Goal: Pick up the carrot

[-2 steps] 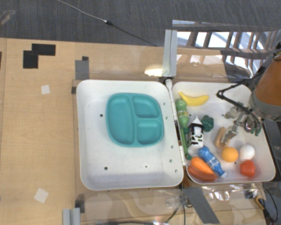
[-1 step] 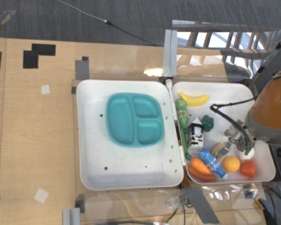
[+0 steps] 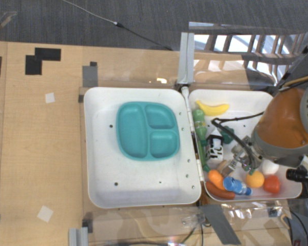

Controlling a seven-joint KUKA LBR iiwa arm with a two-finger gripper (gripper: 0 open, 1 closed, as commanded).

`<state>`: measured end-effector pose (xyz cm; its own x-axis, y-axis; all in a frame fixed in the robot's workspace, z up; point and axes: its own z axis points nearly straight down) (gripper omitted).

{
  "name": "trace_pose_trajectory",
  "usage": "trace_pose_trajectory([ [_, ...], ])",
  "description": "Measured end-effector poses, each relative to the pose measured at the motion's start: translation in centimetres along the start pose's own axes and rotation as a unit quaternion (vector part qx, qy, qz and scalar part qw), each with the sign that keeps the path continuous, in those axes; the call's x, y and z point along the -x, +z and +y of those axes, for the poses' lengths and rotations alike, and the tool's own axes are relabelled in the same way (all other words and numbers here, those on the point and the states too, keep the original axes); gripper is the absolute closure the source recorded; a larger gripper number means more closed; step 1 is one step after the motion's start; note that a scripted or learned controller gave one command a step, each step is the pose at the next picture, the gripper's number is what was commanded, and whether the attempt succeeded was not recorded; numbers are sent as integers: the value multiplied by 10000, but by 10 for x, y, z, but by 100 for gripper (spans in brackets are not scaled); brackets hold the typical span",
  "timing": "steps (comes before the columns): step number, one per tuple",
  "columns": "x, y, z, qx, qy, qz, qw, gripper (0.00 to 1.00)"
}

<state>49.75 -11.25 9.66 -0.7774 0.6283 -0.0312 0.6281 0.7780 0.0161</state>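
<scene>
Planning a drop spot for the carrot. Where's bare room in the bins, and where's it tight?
Left bin: bare floor all around the teal divided plate, widest along the near edge. Right bin: a bare patch at the far side, right of the banana. Its near half is crowded: carrot, blue bottle, yellow ball, red piece, with the tool among them.

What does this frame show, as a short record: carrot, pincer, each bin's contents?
carrot: orange, near front-left corner of the right bin, beside a blue bottle
pincer: low over the right bin, just behind the carrot; nothing seen held
left bin: teal divided plate
right bin, other items: banana, green bottle, yellow fruit, red item
</scene>
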Motion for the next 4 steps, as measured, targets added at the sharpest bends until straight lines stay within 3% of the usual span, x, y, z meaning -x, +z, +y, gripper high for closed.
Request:
trace_pose_trajectory([
  [1,-14,0,17,-7,-365,-3,9993,0],
  [2,-16,0,19,-7,-362,4,9993,0],
  [3,-17,1,17,-14,168,31,9999,0],
  [4,-15,-11,22,24,129,-3,9999,100],
])
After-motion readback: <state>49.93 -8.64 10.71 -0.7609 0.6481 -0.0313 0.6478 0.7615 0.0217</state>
